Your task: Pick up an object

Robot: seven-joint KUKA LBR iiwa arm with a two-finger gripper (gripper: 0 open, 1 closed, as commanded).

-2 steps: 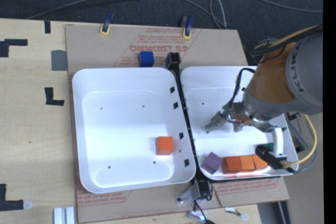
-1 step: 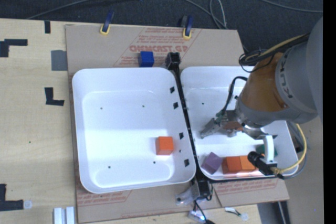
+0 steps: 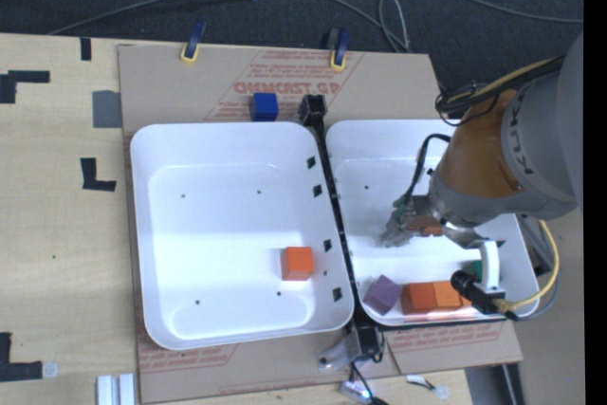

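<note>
In the right bin, my gripper hangs low over the white floor near the middle, below the orange-banded wrist. Toward the front wall of this bin lie a purple block and, just to its right, an orange block. Both sit apart from the gripper, closer to the camera. A small green piece peeks out beside the arm at the bin's right side. An orange cube rests alone in the left bin, near its front right.
A blue cube sits on the cardboard behind the left bin. A black divider strip runs between the bins. Two clamps hold the cardboard's far edge, and cables trail across the dark floor behind.
</note>
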